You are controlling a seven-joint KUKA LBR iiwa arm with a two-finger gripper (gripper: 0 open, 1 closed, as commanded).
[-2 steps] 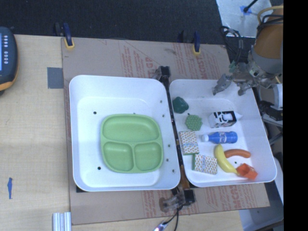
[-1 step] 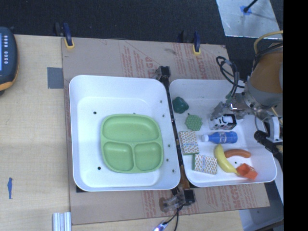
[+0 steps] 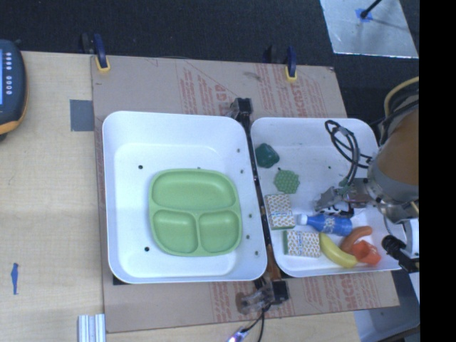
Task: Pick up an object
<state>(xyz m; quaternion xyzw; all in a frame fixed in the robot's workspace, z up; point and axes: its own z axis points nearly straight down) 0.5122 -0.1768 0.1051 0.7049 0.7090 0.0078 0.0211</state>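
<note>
The right bin (image 3: 313, 137) holds several small objects. A dark teal piece (image 3: 267, 155) and a green textured round thing (image 3: 286, 181) lie near its left wall. Two patterned boxes (image 3: 279, 211) (image 3: 303, 243) sit lower down, beside a blue bottle with a white cap (image 3: 329, 224), a yellow banana (image 3: 336, 252) and a red-orange toy (image 3: 360, 246). My gripper (image 3: 333, 199) reaches in from the right and hangs low, just above the blue bottle. Nothing shows as held in it.
The left bin (image 3: 128, 141) carries a light green divided plate (image 3: 194, 211). The arm's grey body with its orange band (image 3: 399, 164) and a black cable loop (image 3: 343, 140) cover the right bin's right side. Clamps stand at the bench's back edge.
</note>
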